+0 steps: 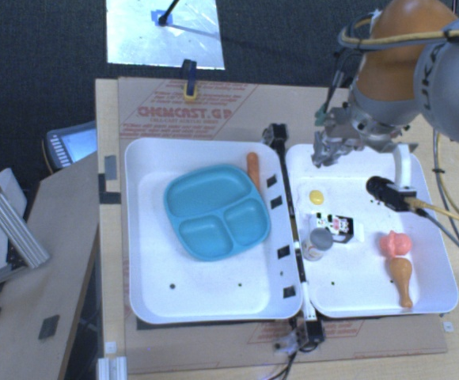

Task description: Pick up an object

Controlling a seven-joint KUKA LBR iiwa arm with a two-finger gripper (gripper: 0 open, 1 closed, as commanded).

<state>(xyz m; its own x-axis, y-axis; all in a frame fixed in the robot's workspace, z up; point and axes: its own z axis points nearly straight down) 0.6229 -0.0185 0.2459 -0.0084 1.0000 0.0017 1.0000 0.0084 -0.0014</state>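
Note:
My gripper (323, 157) hangs over the back left corner of the right bin (443, 291), pointing down, with nothing visibly in it. Just in front of it lies a small yellow piece (316, 197). Further forward sit a small black-and-white item (341, 226) and a grey round cap-like object (320, 241). A pink ice-cream toy with a tan cone (398, 258) lies at the right side of this bin. In the left bin (146, 291) rests a blue divided plate (216, 211), and a thin orange stick-like toy (252, 169) lies by its back right edge.
The arm comes in from the upper right over the right bin's back edge. A black divider strip (286, 212) runs between the two bins. A cardboard sheet (186, 109) lies under the bins, with a yellow clip (190, 93) at its back.

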